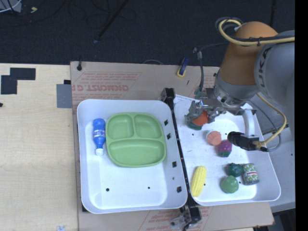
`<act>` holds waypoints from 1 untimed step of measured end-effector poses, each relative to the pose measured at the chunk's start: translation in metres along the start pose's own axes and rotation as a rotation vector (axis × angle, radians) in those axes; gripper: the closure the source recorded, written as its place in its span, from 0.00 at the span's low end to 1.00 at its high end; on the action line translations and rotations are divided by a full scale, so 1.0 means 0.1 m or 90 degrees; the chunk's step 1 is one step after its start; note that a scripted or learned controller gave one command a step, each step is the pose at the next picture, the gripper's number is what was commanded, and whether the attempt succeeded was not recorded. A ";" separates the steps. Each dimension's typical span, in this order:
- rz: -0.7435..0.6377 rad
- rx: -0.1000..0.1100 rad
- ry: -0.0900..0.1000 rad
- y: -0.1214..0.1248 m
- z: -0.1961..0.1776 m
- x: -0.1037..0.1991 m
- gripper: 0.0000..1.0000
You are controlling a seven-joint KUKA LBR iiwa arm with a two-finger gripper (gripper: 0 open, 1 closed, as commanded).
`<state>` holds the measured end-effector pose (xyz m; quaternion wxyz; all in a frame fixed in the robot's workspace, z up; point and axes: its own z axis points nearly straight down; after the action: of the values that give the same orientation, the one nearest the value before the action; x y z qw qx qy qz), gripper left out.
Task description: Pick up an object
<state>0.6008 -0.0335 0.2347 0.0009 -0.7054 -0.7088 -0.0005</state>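
My gripper [199,112] is low over the back left corner of the right bin [269,196]. It is directly above an orange-red object with a teal underside [198,121], which shows just beneath the gripper body. I cannot tell whether the object is gripped or resting on the bin floor. Further right in the same bin lie a peach ball [214,138] and a purple object [224,148].
Near the right bin's front are a yellow corn cob [198,180], a green apple [230,184], a teal object [235,169] and a small can [250,173]. The left bin [91,191] holds a green divided plate [135,139] and a blue bottle [98,135]. A black cable end [243,141] hangs from the arm.
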 end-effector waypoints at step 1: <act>0.003 0.003 -0.001 0.03 0.12 0.05 1.00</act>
<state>0.6037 -0.0289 0.2222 0.0018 -0.7070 -0.7072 0.0017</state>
